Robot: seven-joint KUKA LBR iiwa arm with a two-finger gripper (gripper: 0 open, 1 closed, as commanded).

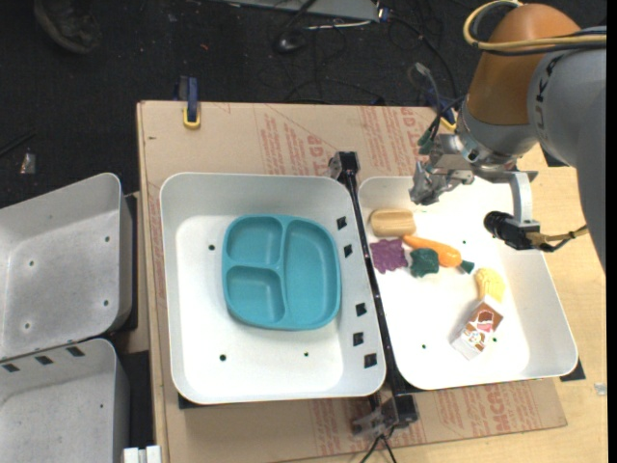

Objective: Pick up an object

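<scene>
Bread roll (392, 223) lies just below the down-tilted gripper (425, 193), seemingly apart.

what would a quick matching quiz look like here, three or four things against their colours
Things:
1. divided tray
2. bread roll
3. grape bunch
4. carrot

Colours:
A. purple
B. orange
C. teal
D. tan

Pairs: 1-C, 2-D, 3-A, 4-B
</scene>
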